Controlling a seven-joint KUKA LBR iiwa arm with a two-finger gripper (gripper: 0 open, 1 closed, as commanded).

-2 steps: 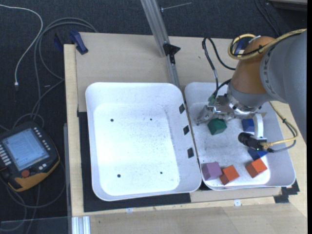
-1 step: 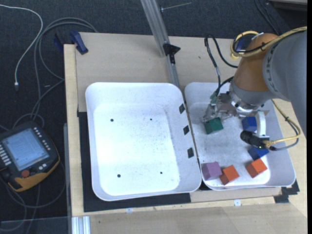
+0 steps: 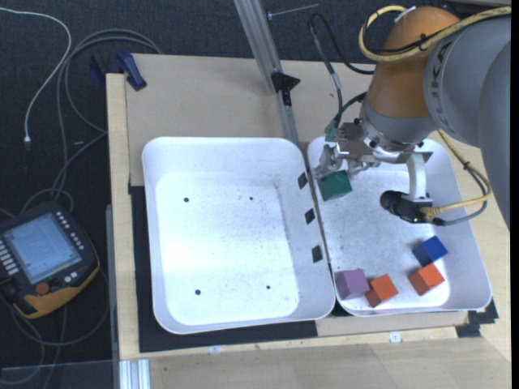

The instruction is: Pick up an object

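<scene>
My gripper (image 3: 334, 171) hangs over the left part of the right bin (image 3: 462, 217), close to the wall shared with the left bin. A green block (image 3: 335, 186) sits between its fingertips, tilted, and the fingers are shut on it. Along the right bin's near edge lie a purple block (image 3: 352, 282), an orange block (image 3: 381, 289), a second orange block (image 3: 426, 279) and a blue block (image 3: 430, 250).
The left bin (image 3: 162, 177) is white with dark specks. A slanted metal pole (image 3: 261, 39) rises behind the bins. A black cable fitting (image 3: 403, 205) hangs from the wrist. A teach pendant (image 3: 42, 254) lies on the floor at left.
</scene>
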